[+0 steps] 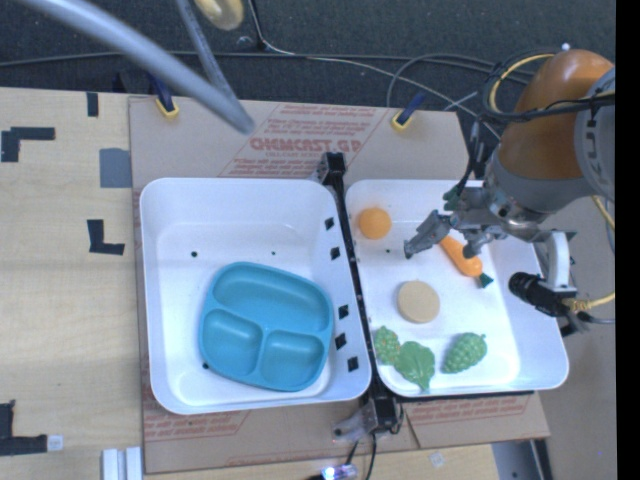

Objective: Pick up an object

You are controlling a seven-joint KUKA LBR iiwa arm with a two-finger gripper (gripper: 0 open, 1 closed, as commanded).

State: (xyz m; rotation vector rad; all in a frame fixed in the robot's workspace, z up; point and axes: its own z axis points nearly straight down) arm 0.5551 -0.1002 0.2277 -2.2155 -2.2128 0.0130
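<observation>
My gripper (447, 242) hangs over the upper middle of the right bin (540, 366), open, its dark fingers (422, 239) spread apart. An orange carrot with a green tip (464, 258) lies on the bin floor just beneath and to the right of the fingers; nothing is held between them. An orange ball (374, 222) sits to the left near the divider. A round beige disc (418, 301) lies below the gripper. Along the bin's front lie two leafy green pieces (404, 355) and a green bunch of grapes (464, 352).
The left bin (170, 218) holds a blue compartment plate (266, 324). A black divider (342, 258) separates the bins. Cables run behind the right bin, and a black fitting (535, 293) juts from the arm over the bin's right side.
</observation>
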